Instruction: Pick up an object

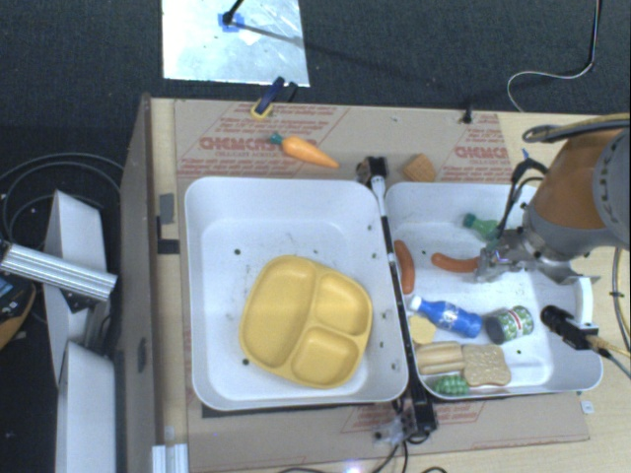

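The gripper (490, 264) is sitting low in the right bin (572, 368), just beside the end of an orange sausage (455, 261), and I cannot tell if it is gripping anything, while a blue bottle (446, 315) is lying nearby.

Yellow tray (306, 321) in white bin (212, 264); orange carrot (306, 151); blue bottle (449, 316); orange-red sausage (455, 261).

Beyond the cardboard-topped bench (325, 131), dark carpet floor (414, 28) with a shiny silver sheet (237, 28) lying above it, a thin white cable (567, 67) toward its upper right, black cables (49, 180) and a metal bar (59, 271) at its left.
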